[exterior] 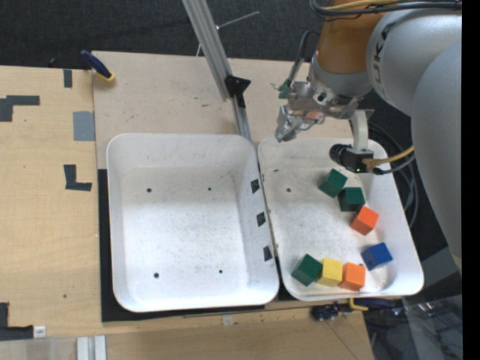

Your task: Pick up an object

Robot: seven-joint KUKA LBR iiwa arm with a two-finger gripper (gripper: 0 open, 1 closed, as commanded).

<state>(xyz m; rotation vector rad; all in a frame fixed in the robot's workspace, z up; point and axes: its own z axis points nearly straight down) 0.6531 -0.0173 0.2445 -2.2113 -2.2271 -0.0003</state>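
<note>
Several small cubes lie in the right bin (300, 208). A green cube (333, 182) and a darker green cube (351, 198) sit near the bin's far right, with an orange cube (365, 220) and a blue cube (376, 255) below them. Along the near wall a green cube (307, 269), a yellow cube (331, 271) and an orange cube (352, 275) stand in a row. My gripper (287, 131) hangs over the far left corner of the right bin, well apart from every cube. Nothing shows in it.
The left bin (187, 223) lies beside the right one. A slanted aluminium rail (214, 43) with a black clamp (238, 86) runs down to the bins' shared far corner, close to my gripper. A black fitting with cables (352, 157) sits at the right bin's far rim.
</note>
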